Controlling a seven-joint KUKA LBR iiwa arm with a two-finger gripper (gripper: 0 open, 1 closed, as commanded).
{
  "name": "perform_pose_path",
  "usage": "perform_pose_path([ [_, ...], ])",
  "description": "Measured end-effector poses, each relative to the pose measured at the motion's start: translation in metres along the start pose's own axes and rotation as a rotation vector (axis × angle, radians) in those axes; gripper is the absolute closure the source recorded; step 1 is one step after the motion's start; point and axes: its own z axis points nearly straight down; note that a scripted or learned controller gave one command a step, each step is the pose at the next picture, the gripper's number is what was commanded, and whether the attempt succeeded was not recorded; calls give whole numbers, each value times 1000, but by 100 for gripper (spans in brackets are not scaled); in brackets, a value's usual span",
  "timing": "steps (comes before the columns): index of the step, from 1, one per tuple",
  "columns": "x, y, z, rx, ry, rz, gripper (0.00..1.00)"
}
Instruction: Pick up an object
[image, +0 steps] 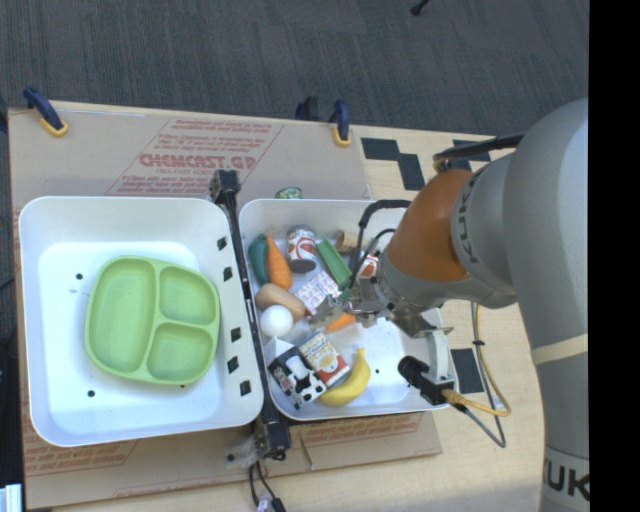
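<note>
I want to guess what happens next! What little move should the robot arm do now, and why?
Probably lower straight down a little. The gripper sits low in the right bin, amid the pile, close to the carrot, a small packet and the egg. I can't see anything between its fingers, so it likely needs to get around something first.

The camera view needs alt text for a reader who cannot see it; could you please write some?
A grey arm with an orange band reaches from the right, its gripper low over a cluttered right bin holding a banana, carrot and white egg. The left bin holds a green divided plate.
</note>
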Motion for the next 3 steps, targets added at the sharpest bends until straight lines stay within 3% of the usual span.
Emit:
perform_pose_path([
  [1,-1,1,-11,-2,-1,-5,100],
  [2,-30,-48,-118,-8,-3,2,100],
  [3,-29,-48,-117,-7,-3,1,0],
])
